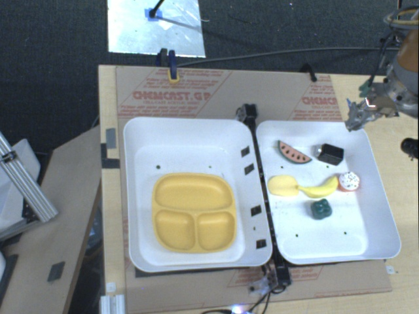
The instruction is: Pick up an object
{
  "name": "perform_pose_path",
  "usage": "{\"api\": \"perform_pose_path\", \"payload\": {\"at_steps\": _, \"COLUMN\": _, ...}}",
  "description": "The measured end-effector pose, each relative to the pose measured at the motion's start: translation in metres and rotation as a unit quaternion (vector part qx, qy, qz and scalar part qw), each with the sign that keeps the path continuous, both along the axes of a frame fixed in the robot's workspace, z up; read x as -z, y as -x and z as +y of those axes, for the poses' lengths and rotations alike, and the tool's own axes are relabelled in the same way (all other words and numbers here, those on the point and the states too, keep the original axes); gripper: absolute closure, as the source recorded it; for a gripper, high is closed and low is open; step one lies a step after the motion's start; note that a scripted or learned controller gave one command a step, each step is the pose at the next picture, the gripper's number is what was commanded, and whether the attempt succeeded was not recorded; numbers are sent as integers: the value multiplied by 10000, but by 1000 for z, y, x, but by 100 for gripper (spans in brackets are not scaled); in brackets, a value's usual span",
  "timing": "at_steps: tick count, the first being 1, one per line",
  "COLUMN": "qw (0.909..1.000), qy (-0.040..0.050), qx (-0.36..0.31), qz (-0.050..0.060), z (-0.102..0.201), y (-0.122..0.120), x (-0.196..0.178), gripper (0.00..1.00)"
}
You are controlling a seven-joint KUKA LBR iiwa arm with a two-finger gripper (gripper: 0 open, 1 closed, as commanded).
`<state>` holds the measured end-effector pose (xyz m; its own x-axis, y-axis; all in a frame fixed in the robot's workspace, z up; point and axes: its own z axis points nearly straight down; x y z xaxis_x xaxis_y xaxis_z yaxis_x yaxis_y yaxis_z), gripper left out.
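The right bin (366,241) holds a watermelon slice (294,152), a black block (330,154), a yellow banana (319,188) beside a pale yellow lump (283,185), a small white and red sprinkled piece (349,181) and a dark green object (321,209). My gripper (357,115) hangs above the bench just past the right bin's far right corner, up and to the right of the black block. Nothing shows between its fingers.
The left bin (137,149) holds a yellow divided tray (194,211). Black clips line the seam between the bins (252,169). A blue clamp (171,63) sits at the board's far edge, and a cable (262,54) runs across the back.
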<state>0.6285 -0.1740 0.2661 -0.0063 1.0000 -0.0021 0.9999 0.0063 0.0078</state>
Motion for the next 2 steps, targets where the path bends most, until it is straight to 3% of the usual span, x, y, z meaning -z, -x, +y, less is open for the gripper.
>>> {"api": "perform_pose_path", "payload": {"at_steps": 2, "qw": 10000, "qy": -16, "qx": -10, "qz": 40, "z": 102, "y": 21, "x": 28, "gripper": 100}}
